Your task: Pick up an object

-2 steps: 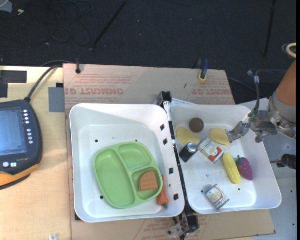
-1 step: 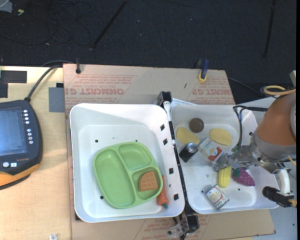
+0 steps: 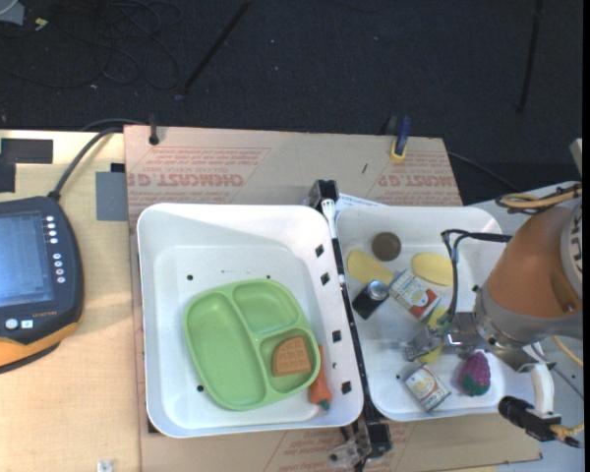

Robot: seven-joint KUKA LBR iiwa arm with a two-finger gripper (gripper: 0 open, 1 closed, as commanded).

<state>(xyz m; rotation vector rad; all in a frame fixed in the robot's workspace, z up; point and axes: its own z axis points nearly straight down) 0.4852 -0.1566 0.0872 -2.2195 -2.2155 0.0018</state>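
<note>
"CHEMCAST" printed upside down on the cardboard sheet (image 3: 275, 160)

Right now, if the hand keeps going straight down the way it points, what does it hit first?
Probably the small can lying on the right bin's floor just below the hand, though depth is hard to judge from this slanted view.

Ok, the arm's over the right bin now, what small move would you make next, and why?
Probably a short, slow descent. The gripper sits low in the right bin amid clutter: a small can just below it, a purple grape-like toy beside it, and a carton above. I can't tell whether anything is between the fingers, so I'd confirm contact before lifting.
</note>
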